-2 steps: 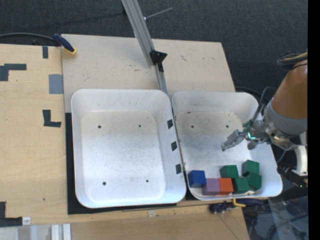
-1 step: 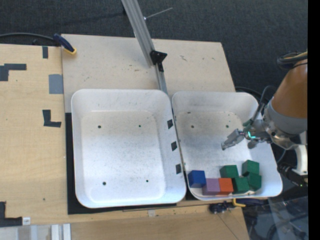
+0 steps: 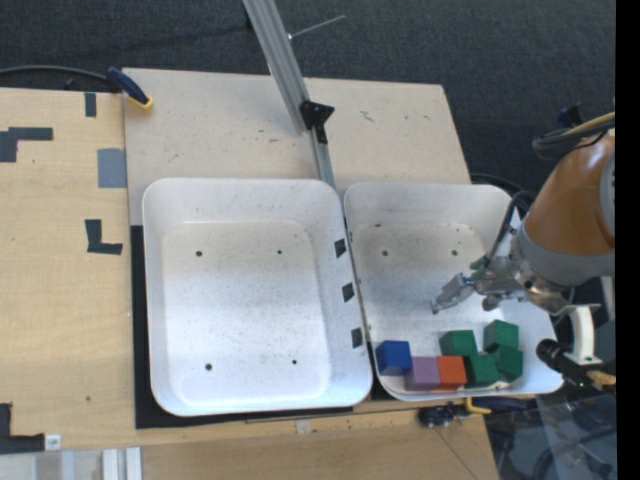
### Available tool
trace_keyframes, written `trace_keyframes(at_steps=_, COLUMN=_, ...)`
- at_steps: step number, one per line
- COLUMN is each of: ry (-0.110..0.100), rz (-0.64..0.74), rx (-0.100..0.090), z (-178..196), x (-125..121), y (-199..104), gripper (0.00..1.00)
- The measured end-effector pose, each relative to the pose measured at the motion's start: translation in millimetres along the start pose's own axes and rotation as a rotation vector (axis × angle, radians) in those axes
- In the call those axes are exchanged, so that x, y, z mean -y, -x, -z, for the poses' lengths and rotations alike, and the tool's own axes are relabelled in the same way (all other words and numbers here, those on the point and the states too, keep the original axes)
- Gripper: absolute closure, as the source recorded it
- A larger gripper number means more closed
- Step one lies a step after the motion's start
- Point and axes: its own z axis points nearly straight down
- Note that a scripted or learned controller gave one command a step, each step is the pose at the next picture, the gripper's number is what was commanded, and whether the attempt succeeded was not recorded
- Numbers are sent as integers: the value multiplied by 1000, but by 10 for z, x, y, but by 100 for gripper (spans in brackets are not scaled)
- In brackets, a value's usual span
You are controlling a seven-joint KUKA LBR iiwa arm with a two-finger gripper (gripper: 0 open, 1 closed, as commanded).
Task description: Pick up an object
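Observation:
Several small blocks lie along the front edge of the right bin (image 3: 420, 208): a blue block (image 3: 394, 356), a purple block (image 3: 426, 371), an orange block (image 3: 452, 370) and green blocks (image 3: 459, 344) (image 3: 502, 334) (image 3: 487, 369). My gripper (image 3: 450, 296) hangs over the middle right of that bin, just behind the green blocks and apart from them. Nothing shows in its grasp.
The left bin (image 3: 160, 268) stands beside the right one, with black clips on the shared rim (image 3: 347, 290). A metal bar (image 3: 280, 48) slants down from the top to the bins' back edge. The arm's orange band (image 3: 575, 203) overhangs the right bin's right rim.

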Motion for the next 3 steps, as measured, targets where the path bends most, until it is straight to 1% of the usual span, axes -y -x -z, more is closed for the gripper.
trace_keyframes(at_steps=1, ry=-1, rz=1, rx=-1, z=-587, x=-76, y=-31, gripper=0)
trace_keyframes(at_steps=2, ry=2, rz=1, rx=1, z=-716, x=-68, y=-38, gripper=0)
trace_keyframes(at_steps=3, ry=2, rz=1, rx=-1, z=-615, x=-68, y=-46, gripper=100)
